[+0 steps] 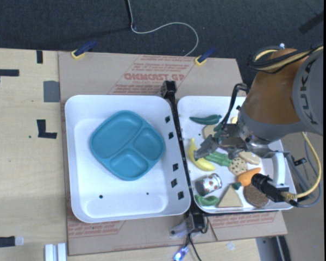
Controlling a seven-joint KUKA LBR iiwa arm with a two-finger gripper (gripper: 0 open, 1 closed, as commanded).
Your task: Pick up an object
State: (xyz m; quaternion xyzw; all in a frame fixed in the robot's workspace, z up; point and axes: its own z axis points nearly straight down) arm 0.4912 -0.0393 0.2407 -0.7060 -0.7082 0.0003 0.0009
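My gripper (211, 141) hangs over the left half of the right bin (224, 101), its dark fingers spread open with nothing held between them. Just under and to the left of it lie a yellow banana (193, 148) and a yellow-green piece (203, 163). A green pickle-like toy (220, 159) lies right below the fingers. Further back rests a green chili pepper (205, 119). The grey arm with its orange band (271, 99) covers the bin's right side.
Toward the front of the right bin lie a silver can (209, 184), a speckled cookie (237, 165), an orange carrot (248, 177), a sandwich wedge (230, 199) and a brown disc (256, 197). The left bin (79, 145) holds a blue divided plate (127, 144).
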